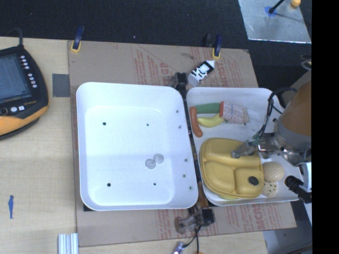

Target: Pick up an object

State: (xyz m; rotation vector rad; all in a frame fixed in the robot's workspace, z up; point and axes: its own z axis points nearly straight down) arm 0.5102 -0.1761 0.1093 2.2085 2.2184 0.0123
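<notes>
Gripper (239,152) is down inside the right bin (238,96), reaching in from the right edge, with the grey metal fingers lying over the upper part of the yellow moulded tray (225,165) — can't tell whether they're spread or pressed together, and nothing is visibly pinched between them. Behind it the arm (296,118) shows its orange band at the right edge, with dark cables looping down toward the wrist. The yellow tray takes up most of the near half of the right bin; it has a raised hump with a small dark spot (253,181) near its right corner. Just right of the tray sit a pale egg-shaped object (274,171) and, nearer, a small speckled cookie-like piece (270,188). At the far end of the same bin: a green block (207,108), a yellow banana (210,121) just near of it, an orange-red carrot-like stick (195,121) along the left wall, and a clear speckled packet (235,113) to the right of the green block. The left bin (132,91) holds two small round translucent discs (154,161), touching, near its middle. A black-and-white tag (202,71) lies on the cardboard just beyond the bins — a teach pendant (18,89) rests on the bench, far left.
</notes>
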